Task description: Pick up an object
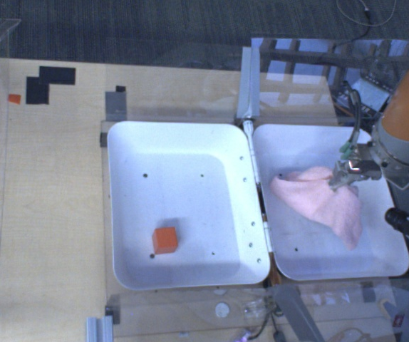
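Camera view: a small orange block (165,239) sits near-left in the left shallow white bin (183,137), well apart from the arm. In the right shallow white bin (297,137) a crumpled pale pink cloth (311,194) stretches from left-middle toward near-right. The two-finger gripper (348,175) touches its far-right edge; its opening I cannot tell.

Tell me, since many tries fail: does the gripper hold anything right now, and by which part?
It cannot be told. The gripper is down at the upper edge of the pink cloth in the right bin, but a hold isn't visible.
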`<state>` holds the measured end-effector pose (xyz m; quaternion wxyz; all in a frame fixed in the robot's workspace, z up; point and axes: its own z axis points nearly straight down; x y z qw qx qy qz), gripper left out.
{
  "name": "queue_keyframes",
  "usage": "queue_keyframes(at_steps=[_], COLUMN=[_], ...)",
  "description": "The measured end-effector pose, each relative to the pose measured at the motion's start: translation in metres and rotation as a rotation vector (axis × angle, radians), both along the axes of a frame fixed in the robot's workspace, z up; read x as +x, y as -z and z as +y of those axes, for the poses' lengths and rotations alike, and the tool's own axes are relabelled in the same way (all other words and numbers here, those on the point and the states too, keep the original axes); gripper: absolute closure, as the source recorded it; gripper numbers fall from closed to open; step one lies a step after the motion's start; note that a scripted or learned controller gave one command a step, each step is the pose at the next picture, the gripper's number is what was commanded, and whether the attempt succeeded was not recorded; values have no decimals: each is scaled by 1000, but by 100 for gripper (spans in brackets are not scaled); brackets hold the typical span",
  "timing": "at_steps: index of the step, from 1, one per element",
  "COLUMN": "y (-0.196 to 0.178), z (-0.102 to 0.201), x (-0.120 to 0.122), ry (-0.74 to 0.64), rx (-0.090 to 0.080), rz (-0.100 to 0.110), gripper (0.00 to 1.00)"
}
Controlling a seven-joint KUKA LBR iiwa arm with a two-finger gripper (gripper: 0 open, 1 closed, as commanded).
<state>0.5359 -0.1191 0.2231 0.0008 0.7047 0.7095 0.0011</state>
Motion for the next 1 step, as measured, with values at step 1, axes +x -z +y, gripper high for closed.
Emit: queue_keyframes(at_steps=[1], y=[123], z=[-12], x=[47], ry=[-68], rx=[-2], rz=[-6], gripper=[0])
